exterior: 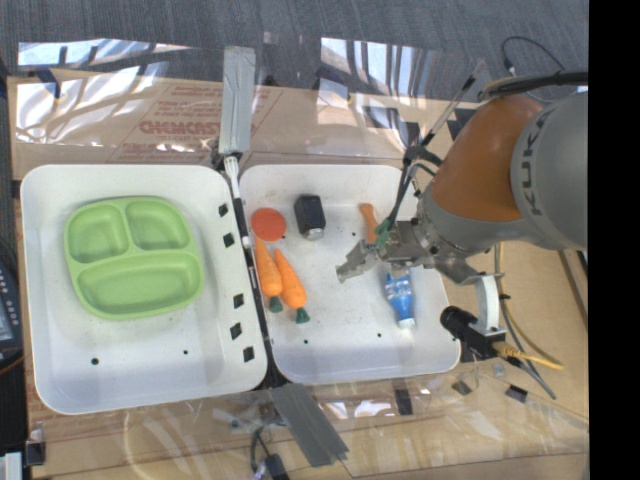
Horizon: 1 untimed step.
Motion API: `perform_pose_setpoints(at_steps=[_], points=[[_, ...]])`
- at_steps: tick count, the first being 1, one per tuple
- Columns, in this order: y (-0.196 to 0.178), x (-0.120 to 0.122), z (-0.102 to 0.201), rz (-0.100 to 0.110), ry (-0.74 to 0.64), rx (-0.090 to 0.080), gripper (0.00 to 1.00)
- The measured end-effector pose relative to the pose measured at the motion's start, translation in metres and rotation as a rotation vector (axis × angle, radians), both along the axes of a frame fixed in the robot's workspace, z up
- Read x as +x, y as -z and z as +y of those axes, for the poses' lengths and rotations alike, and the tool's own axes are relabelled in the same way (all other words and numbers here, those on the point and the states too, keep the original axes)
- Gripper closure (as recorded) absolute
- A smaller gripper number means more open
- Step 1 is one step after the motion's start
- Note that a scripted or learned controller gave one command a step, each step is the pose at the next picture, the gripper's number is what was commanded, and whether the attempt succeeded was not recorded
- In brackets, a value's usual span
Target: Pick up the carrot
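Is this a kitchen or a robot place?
Probably a robot lab, not a kitchen. A big robot arm reaches over two white bins taped to a bench, and the food looks like toys: carrots and a green divided plate.

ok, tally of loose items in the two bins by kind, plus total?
Carrots: 2
Red-orange round piece: 1
Black block: 1
Small orange stick: 1
Blue-and-white tube: 1
Green divided plate: 1
Total: 7
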<state>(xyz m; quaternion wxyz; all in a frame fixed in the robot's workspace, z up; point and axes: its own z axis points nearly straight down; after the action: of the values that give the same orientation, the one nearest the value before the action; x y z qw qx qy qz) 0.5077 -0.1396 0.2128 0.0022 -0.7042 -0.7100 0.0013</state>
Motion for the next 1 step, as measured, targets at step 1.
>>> perform_pose_setpoints(at_steps=[1], points=[[-0.0088,-0.031,0.0148,0.0,0.077,0.0,0.0]])
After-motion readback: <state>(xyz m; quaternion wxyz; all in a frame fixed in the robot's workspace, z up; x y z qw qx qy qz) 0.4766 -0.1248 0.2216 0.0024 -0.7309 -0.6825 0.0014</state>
